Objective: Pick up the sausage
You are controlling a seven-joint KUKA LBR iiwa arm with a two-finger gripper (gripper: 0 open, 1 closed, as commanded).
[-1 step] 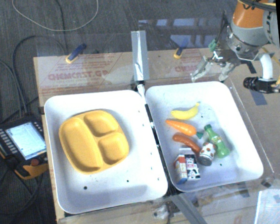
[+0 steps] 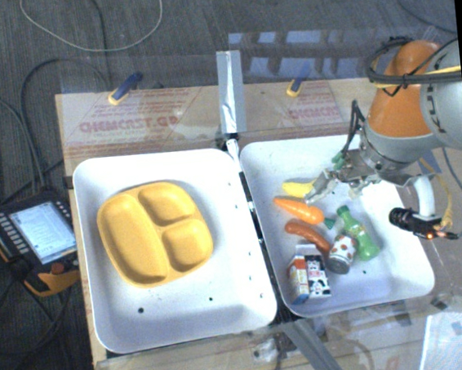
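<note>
While I watch from above, a yellow divided plate (image 2: 155,231) fills the bin far left of my gripper (image 2: 327,182). Closer in, the sausage (image 2: 307,234) lies just below-left of the spread, empty fingers, beneath a carrot (image 2: 298,209). A green bottle (image 2: 356,231) sits directly below them.

The bench (image 2: 85,121) is carrying two white bins: one (image 2: 105,316) sitting at nine o'clock, the other (image 2: 404,273) at three (edges touching).
</note>
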